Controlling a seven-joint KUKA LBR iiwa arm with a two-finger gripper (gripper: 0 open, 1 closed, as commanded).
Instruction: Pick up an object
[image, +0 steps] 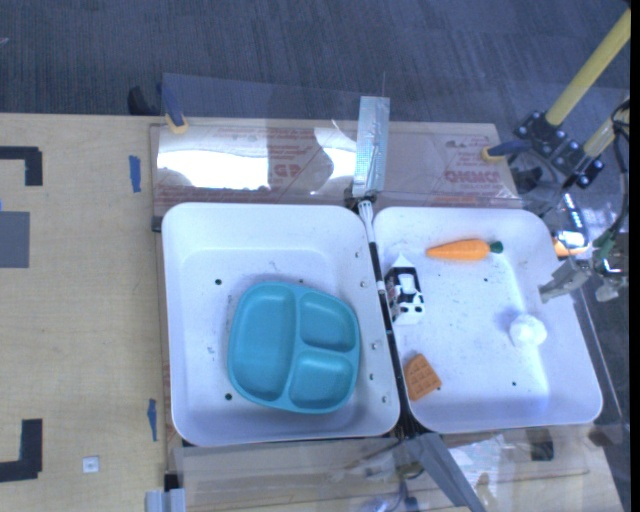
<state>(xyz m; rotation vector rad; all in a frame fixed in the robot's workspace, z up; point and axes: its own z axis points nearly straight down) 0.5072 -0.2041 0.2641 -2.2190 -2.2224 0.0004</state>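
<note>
**Gripper cut off at the right edge**

I see the gripper (590, 270) only partly at the right bin's (470, 400) far-right rim, too blurred to make out, and I cannot tell its state. The carrot (458, 250) lies in that bin's far part, long axis left-right, green end pointing right. The left bin (200, 240) holds a teal tray (293, 347).
</note>
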